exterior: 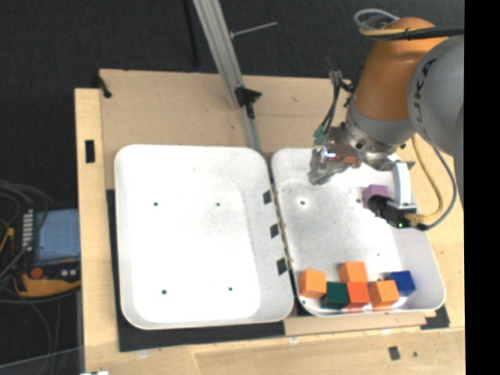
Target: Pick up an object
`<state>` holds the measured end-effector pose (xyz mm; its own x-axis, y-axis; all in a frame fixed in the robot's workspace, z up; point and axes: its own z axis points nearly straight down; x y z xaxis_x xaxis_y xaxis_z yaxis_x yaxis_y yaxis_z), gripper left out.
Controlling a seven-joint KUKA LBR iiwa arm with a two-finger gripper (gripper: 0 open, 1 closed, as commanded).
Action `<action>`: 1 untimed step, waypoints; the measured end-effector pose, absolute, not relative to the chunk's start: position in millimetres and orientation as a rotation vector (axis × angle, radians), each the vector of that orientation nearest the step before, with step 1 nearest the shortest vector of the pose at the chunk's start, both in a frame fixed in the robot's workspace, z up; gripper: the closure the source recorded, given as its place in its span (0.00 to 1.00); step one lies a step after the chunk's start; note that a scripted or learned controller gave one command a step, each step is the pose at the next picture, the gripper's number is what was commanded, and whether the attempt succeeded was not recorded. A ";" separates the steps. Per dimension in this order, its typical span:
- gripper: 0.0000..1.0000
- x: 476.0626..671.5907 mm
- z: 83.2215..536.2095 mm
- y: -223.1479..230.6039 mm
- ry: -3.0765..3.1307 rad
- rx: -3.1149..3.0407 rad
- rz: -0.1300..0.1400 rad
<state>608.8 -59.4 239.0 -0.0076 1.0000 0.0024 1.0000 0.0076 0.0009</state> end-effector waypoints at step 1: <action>1.00 591.7 236.0 -3.3 -2.229 -2.213 -0.001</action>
<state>591.7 -3.3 236.0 -0.0070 1.0000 0.0011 1.0000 0.0070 -0.0003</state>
